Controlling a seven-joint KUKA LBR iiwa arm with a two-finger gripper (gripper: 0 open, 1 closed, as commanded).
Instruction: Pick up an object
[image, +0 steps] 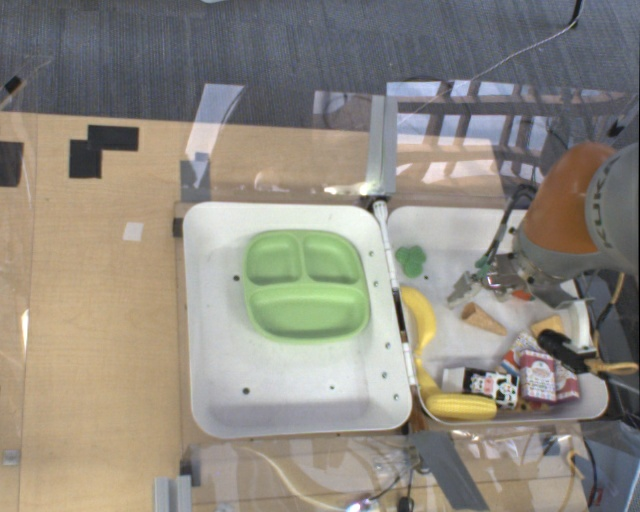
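Right bin (440, 225), banana (421, 322) lengthwise near-far, gripper (487, 280) beside it

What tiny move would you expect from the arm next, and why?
Probably a short drop and slide toward the tan wedge. The tool hangs in the right bin just above and left of that piece, with nothing visibly in it, and bare floor surrounds the wedge.

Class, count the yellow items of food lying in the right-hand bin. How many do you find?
2. A banana lies along the bin's left wall, and a corn cob lies at the bin's near edge. The arm covers part of the bin, so more may be hidden.
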